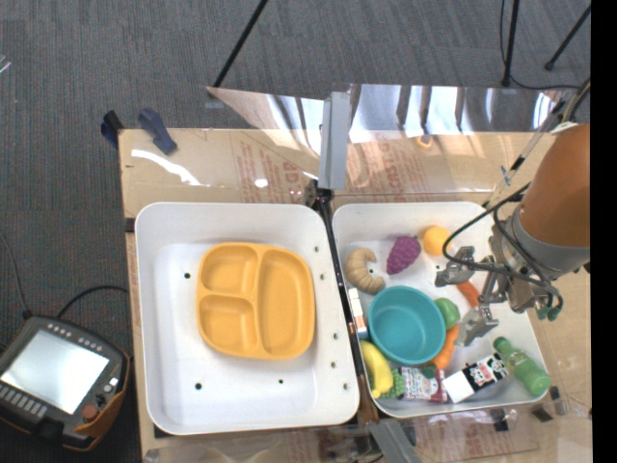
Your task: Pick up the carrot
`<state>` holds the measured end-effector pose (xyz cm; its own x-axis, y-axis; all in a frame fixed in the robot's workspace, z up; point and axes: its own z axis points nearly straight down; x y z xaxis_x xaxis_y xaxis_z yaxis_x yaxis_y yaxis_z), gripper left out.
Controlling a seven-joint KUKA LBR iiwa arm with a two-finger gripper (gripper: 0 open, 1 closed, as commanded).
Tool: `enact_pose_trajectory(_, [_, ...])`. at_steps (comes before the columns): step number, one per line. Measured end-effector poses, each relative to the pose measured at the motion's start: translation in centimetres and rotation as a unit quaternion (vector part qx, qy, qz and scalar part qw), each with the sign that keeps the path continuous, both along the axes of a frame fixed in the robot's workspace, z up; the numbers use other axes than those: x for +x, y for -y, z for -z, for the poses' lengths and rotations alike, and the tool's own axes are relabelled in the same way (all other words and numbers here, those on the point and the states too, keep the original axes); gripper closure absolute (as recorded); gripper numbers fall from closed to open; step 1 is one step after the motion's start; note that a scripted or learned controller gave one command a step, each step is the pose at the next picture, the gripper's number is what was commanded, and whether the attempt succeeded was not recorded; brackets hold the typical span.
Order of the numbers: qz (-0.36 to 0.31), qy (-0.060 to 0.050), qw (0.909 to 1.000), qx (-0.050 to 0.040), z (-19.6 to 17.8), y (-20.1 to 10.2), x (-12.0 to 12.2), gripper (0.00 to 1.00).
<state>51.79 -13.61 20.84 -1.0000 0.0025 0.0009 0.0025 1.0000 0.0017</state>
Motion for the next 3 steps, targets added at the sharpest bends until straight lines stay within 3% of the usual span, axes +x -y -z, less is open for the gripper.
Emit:
enact_pose_trajectory(1, [0.001,0.006,1.0000,-0.0012,11.6,1.9,-0.2,0.00])
enact_pose_trajectory(2, [0.011,0.002,0.9999,-0.0001,12.0,-1.3,-1.0,0.00])
enact_pose_trajectory(3, [-0.082,0.001,0.9966,-0.0001,12.1,2.9,-2.5,0.00])
